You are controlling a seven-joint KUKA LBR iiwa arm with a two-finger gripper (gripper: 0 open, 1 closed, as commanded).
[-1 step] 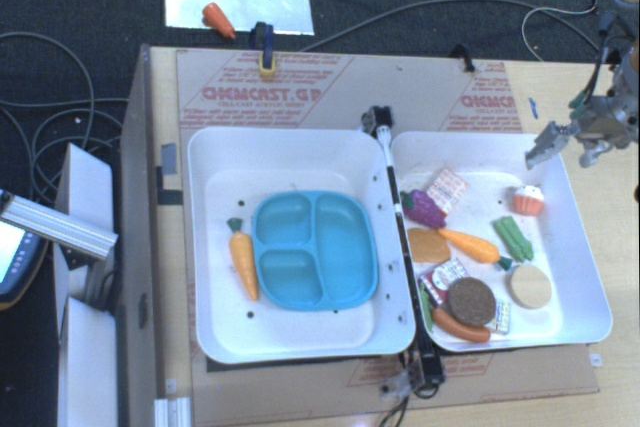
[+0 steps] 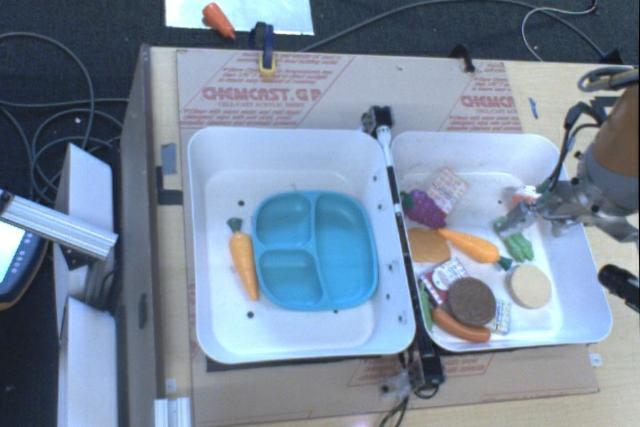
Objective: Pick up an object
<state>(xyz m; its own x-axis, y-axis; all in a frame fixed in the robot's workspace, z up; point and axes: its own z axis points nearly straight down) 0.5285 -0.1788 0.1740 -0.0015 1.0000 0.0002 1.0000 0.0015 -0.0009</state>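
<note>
The right bin (image 2: pixel 590 310) carries the pickable objects. An orange carrot (image 2: pixel 470 245) with a green top lies near the bin centre, tip toward 10 o'clock. At 9 o'clock from it sits a flat orange-brown slice (image 2: pixel 428 245), and at 11 o'clock a purple grape bunch (image 2: pixel 426 207) touches a clear wrapped packet (image 2: pixel 446 185). At 6 o'clock from the carrot a brown round disc (image 2: pixel 470 299) rests on a printed packet (image 2: pixel 444 275); a sausage (image 2: pixel 462 326) lies along the disc's lower edge. A pale round disc (image 2: pixel 529 286) sits at 4 o'clock from the carrot, and a green item (image 2: pixel 518 246) lies at 3 o'clock, just beside the carrot's top.

The gripper (image 2: pixel 527 208) is positioned over the right bin, at 1 o'clock from the carrot and directly above the green item. Finger opening cannot be determined from this view, and no object is visibly held.

The left bin (image 2: pixel 215 165) holds a blue divided tray (image 2: pixel 316 249). A second carrot (image 2: pixel 243 260) lies at 9 o'clock from the tray, just beside its rim, leaves toward 12 o'clock
</note>
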